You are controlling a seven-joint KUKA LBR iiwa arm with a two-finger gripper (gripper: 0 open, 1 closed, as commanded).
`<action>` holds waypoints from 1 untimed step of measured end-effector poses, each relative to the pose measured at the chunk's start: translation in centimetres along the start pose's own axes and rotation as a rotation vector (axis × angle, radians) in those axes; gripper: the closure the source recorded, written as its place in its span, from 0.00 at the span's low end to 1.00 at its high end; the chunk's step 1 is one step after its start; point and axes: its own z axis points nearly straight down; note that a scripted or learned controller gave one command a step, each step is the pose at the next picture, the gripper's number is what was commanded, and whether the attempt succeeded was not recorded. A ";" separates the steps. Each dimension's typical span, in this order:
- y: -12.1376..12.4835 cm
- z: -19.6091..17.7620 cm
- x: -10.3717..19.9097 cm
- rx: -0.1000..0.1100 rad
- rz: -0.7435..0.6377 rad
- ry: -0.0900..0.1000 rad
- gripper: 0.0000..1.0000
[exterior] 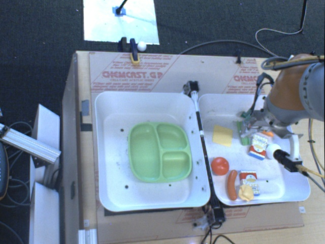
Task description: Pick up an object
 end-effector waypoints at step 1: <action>-4.8 -10.1 0.4 0.011 0.003 0.005 1.00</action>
